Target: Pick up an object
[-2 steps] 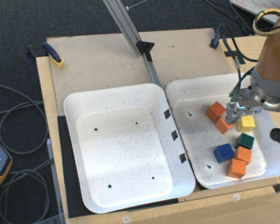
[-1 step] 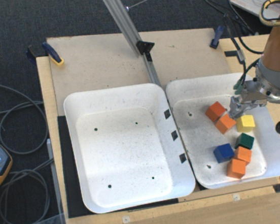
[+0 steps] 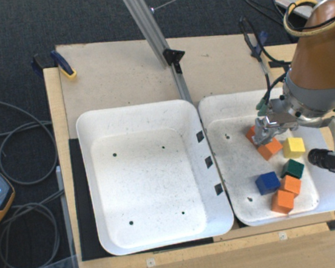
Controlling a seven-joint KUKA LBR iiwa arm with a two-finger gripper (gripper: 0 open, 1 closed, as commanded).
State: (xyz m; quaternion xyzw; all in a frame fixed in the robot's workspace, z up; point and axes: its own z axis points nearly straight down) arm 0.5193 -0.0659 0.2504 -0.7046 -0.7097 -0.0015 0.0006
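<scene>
Resting in the right bin (image 3: 246, 207), upper centre of its floor: one orange block (image 3: 270, 147), the likeliest item for pickup, with a second orange piece (image 3: 251, 133) touching it on the far-left side; the gripper (image 3: 266, 128) sits directly over the pair, low in the bin. Finger state: cannot tell, the tips being masked by the wrist body and the blocks. Nearby stock, same bin: yellow block (image 3: 294, 146) just beside the orange one; green block (image 3: 294, 167); blue block (image 3: 267, 182); two more orange blocks (image 3: 287, 192) stacked toward the near edge. Left bin (image 3: 135, 119): bare floor, no items. Step in hand, by judgement: descent or closing over the target, grasp not yet confirmed. Next move calls for a firm closure on one block alone, then a straight lift clear of the yellow neighbour
</scene>
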